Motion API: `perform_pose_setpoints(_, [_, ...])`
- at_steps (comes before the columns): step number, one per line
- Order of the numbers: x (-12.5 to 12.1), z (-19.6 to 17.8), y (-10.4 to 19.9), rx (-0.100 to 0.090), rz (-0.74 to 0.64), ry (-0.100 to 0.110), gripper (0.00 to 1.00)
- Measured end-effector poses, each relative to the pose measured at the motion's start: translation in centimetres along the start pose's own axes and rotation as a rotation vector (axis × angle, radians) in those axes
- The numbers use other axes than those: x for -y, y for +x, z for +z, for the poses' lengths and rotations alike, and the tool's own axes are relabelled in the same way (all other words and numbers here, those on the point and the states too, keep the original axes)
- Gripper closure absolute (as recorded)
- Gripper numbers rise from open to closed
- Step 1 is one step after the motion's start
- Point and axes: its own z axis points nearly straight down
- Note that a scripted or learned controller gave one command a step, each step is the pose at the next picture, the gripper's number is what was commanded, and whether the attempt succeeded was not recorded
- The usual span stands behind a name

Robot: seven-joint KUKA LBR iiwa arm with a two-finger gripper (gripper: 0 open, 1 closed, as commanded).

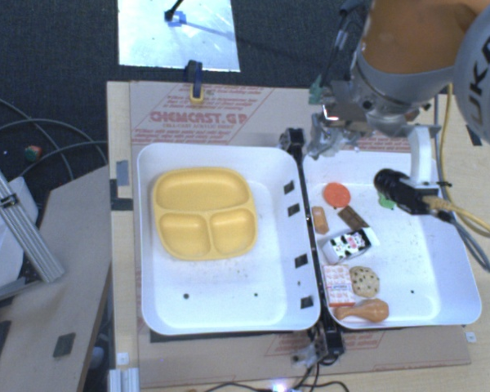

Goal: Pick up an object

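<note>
The orange disc [336,193] is my likeliest target. It is flat and round and lies in the right bin [449,300] toward its far end, with a brown bar [353,217] just beside it. I judge this to be the approach, with nothing lifted yet. The hand [325,140] hangs over the bin's far rim, and I cannot tell whether it is released or clenched. Next I'd want a square descent onto the disc, which sits low and may be awkward to pinch.

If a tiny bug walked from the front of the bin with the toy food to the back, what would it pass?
It would pass the drumstick → cookie → black-and-white box → brown bar → orange disc.
</note>
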Motion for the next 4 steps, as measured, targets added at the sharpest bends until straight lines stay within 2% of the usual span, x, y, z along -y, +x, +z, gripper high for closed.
perform_pose_setpoints(1, [-1.8, -14.0, 4.9, -0.004, -0.001, -0.01, 1.0])
perform_pose_setpoints(2, [-1.5, -13.7, 13.6, -0.003, -0.004, 0.007, 1.0])
perform_pose_setpoints(3, [3.1, -13.8, 13.0, 0.0, 0.003, 0.008, 1.0])
perform_pose_setpoints(4, [5.8, -13.8, 15.3, -0.001, 0.001, 0.008, 1.0])
